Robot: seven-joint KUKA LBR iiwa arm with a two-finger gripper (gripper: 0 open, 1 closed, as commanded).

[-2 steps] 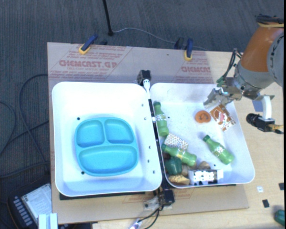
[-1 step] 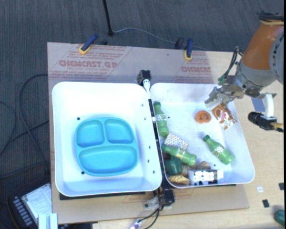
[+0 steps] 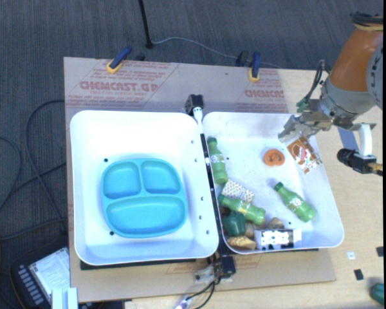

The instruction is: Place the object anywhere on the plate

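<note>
A blue plate (image 3: 143, 196) with three compartments lies in the left bin (image 3: 90, 140). My gripper (image 3: 298, 131) hangs over the upper right part of the right bin (image 3: 244, 124). A red and white snack packet (image 3: 303, 155) lies tilted just below the gripper tip, against it or very close to it. I cannot make out whether the packet is gripped. An orange round piece (image 3: 274, 158) sits to the left of the packet.
The right bin also holds a green bottle (image 3: 294, 202), two more green bottles (image 3: 216, 164) along its left wall, a checkered wrapper (image 3: 237, 190), a dark green item (image 3: 233, 224) and a white box (image 3: 278, 237). The arm's orange band (image 3: 357, 56) comes in from the right.
</note>
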